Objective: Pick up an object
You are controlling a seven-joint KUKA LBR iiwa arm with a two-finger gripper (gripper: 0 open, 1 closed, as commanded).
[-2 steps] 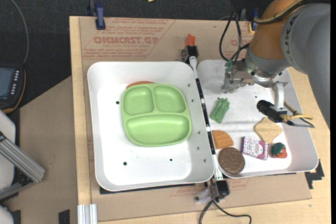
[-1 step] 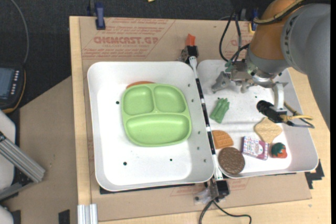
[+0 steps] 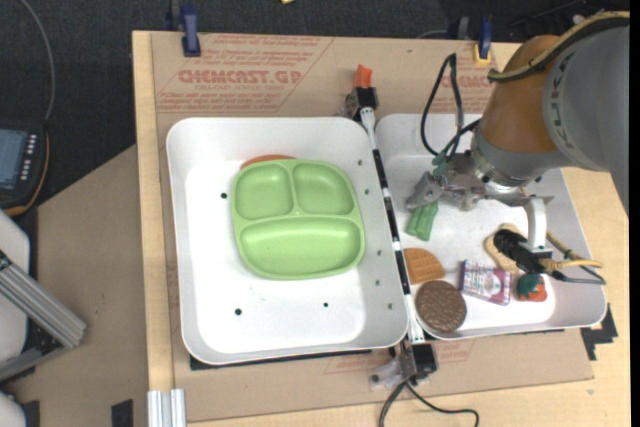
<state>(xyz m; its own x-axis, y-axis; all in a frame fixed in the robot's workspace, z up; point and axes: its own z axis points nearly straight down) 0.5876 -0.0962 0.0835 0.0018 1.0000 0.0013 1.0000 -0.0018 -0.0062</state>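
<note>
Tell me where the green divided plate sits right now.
The green divided plate lies in the left bin, near its middle, with something orange peeking out from under its far edge.

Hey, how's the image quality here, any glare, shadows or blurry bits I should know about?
Camera view: lighting is even and soft; the white bins look bright with slight washout, the green plate stays clear. The arm is close to the lens and a bit soft. Small items near the gripper are hard to resolve; the floor is dark.
</note>
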